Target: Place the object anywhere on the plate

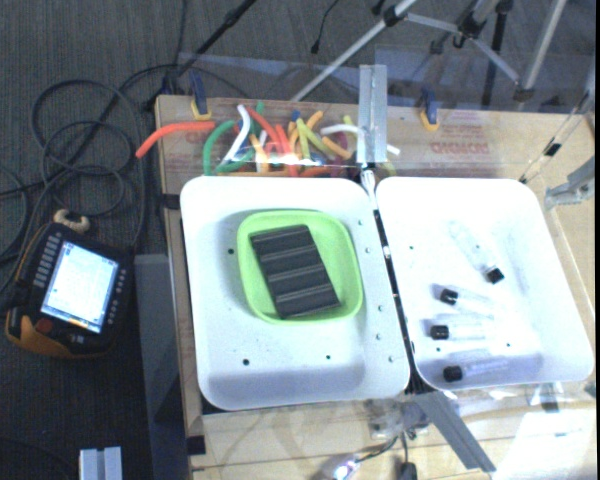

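While the dark ridged block point(295, 271) lies on the green plate point(348, 258) in the left bin point(210, 308), small clear tubes point(477, 254) sit scattered in the right bin point(540, 218). I cannot tell the fingers' state.

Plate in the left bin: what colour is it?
Light green, seen in the camera view: the plate carries a dark ribbed block.

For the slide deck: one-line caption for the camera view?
Dark ridged block lying on the green plate in the left bin; small clear vials scattered in the right bin.
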You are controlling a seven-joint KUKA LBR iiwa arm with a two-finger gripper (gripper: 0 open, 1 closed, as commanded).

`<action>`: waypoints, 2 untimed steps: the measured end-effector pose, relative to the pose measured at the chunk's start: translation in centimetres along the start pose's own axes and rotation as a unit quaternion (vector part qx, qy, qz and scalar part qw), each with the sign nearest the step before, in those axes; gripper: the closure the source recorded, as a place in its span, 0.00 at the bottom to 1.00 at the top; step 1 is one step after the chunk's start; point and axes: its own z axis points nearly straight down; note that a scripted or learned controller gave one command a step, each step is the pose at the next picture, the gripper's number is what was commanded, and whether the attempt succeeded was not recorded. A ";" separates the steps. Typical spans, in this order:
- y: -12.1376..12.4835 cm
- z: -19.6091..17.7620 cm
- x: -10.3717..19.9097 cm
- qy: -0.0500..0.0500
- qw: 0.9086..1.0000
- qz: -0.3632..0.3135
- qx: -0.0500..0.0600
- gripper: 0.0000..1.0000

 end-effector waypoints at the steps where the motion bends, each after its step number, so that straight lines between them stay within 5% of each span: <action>1: 0.1 2.1 -0.3 0.000 0.999 0.051 0.001 0.00; 2: -0.1 0.9 0.3 0.000 0.993 0.116 0.001 0.00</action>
